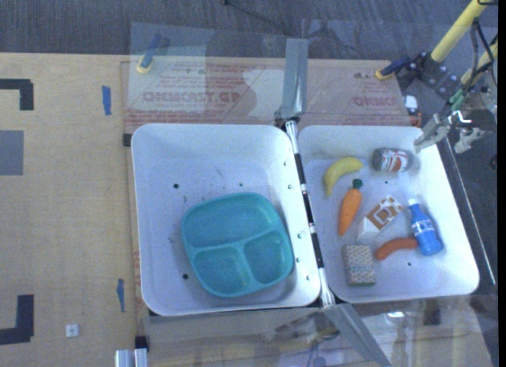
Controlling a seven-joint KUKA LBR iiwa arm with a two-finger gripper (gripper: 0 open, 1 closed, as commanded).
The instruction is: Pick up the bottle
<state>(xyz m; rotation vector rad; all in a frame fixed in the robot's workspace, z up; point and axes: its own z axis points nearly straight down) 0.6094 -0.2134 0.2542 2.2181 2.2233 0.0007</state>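
The bottle (424,231) is small and blue with a white label and a pale cap. It lies on its side near the right wall of the right bin (455,278), its cap pointing toward the far side. My gripper (452,126) hovers over the bin's far right corner, well above and behind the bottle, and nothing is visibly held in it.
The right bin also holds a banana (341,172), a carrot (349,209), a tipped can (393,160), a small orange-and-white box (383,213), a red sausage (394,247) touching the bottle's base, and a speckled block (360,264). A teal divided plate (235,243) lies in the left bin (158,168).
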